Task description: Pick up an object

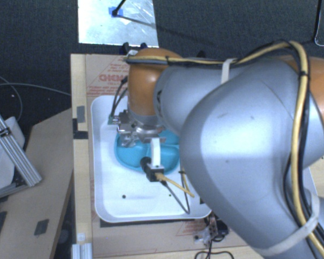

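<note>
Bin [124, 204]: near white floor bare but for small dark specks.
Blue object [130, 156]: lies mid-bin, partly hidden by the wrist; smooth, rounded, bowl-like.
Handling (judged): probably light, stiff plastic, slick surface; the thin edge looks like the best place to pinch, the curved body likely to slip.
Gripper [130, 139]: directly over the blue object's upper left part, at or near contact; contact unconfirmed.
Gripper state: cannot tell, hidden under the wrist.
Arm [243, 139]: covers the right side.
</note>
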